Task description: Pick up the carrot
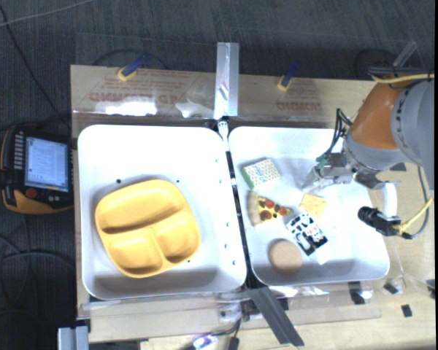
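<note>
1. Camera view looks down on two white bins side by side on a wooden bench; the left bin (87, 195) holds a yellow divided plate (147, 227) lying flat, a little toward its near left.
2. Grey arm (416, 122) with its orange band (372, 119) reaches in from the right over the far right part of the right bin (350, 257); the gripper (323, 175) hangs there, pointing toward the bin's middle; whether it is open or closed cannot be told, and nothing can be seen held in it.
3. Just near-side of the gripper lies a small pale yellow wedge (313, 203); whether the two touch is unclear.
4. Left of the gripper, near the bin's far left, sits a white block with green dots (261, 172), tilted.
5. Below that block lies a toy pizza slice (270, 209) with red and dark toppings; beside it, toward the right, lies a black-and-white patterned piece (306, 232); a round tan disc (285, 254) rests near the front wall, just beside the patterned piece.
6. As for the carrot, I cannot tell which of these pieces it is; all the loose items lie in the right bin, none between the bins or on the plate.
7. Outside the bins: a handheld pendant with a lit screen (40, 168) on the dark floor at left; an upright metal bar (227, 79) at the far edge between the bins; two blue-and-yellow clamps (131, 67) on the bench's far edge.
</note>
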Available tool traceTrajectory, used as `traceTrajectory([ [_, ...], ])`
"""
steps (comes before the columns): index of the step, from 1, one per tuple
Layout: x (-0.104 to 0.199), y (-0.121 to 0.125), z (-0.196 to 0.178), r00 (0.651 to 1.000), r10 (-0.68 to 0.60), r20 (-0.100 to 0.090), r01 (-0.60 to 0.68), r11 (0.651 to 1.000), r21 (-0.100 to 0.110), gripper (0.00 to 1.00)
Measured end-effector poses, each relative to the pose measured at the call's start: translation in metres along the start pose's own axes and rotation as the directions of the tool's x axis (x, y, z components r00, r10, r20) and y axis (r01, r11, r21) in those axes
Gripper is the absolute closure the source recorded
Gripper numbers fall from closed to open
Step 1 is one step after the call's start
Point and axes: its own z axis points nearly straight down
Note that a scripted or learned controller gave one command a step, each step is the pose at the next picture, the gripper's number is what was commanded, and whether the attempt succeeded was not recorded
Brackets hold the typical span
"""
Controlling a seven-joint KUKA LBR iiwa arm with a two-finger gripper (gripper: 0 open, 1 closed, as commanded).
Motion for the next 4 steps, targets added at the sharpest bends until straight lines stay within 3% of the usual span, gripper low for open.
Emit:
traceTrajectory([
  [1,-0.034,-0.048,-0.122,0.994,0.108,0.0,-0.108,0.994,0.014,1.0],
  [2,-0.028,0.025,-0.17,0.994,0.109,0.0,-0.109,0.994,0.014,1.0],
  [4,-0.028,0.027,-0.185,0.994,0.105,0.01,-0.106,0.994,0.02,1.0],
])
